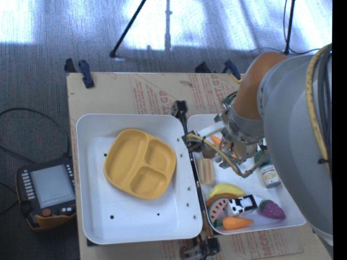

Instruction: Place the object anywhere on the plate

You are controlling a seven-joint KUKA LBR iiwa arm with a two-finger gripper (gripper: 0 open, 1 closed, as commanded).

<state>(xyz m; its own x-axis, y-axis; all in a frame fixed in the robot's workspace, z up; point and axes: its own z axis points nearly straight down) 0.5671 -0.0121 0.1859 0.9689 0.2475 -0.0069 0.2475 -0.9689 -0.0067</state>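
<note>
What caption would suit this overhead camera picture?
Grey arm reaching over the right bin of toy food; yellow plate waits in the left bin.

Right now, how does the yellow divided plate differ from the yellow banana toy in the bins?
The yellow divided plate lies alone in the left white bin; the yellow banana toy sits crowded among other toys in the right white bin. The plate is far larger. The plate is a rounded tray with three compartments; the banana is a small curved solid piece. Both are yellow.
</note>
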